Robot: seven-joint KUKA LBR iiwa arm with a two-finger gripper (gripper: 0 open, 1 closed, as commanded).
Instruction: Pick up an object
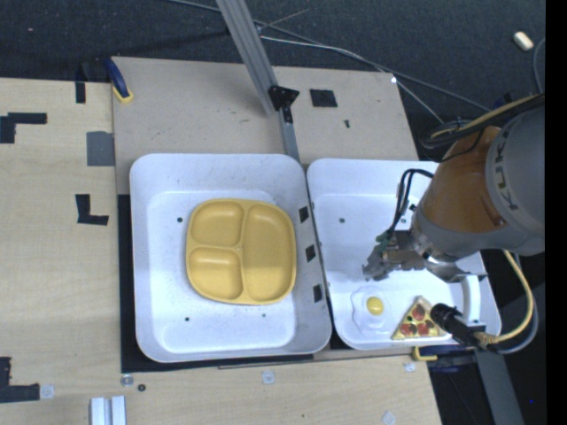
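In the right bin (pixel 354 193) lie a white fried egg with a yellow yolk (pixel 371 307) and a pizza slice (pixel 416 320) near the front wall. My gripper (pixel 384 263) hangs low over the right bin, just behind the egg and left of the arm's orange band. Nothing shows between its fingers. A yellow divided plate (pixel 241 251) lies in the middle of the left bin (pixel 159 237).
The arm's grey and orange body (pixel 478 193) covers the right bin's far right side. A metal pole (pixel 252 51) rises behind the bins, with cables across the dark floor. Tan bench surface lies to the left.
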